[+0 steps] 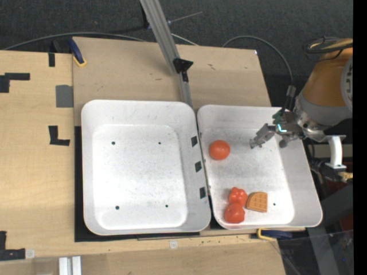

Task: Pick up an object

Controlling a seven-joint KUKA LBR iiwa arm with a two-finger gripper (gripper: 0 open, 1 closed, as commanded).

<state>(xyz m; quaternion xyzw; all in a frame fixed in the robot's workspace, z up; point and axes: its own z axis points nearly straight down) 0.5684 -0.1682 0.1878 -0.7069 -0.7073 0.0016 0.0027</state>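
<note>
You are looking down from one fixed camera above the pale wooden bench (132, 67), tilted at a slant. It sits far enough back to take in both shallow white plastic bins (140, 110) side by side, with the grey, orange-banded arm (327, 90) entering at your right.

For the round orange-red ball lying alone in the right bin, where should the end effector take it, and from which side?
Probably across its widest middle, coming straight down. The round orange-red ball sits alone on the white right bin's floor, apart from the walls and the other toys, so the fingers have room on both sides. The end effector is to its right.
</note>
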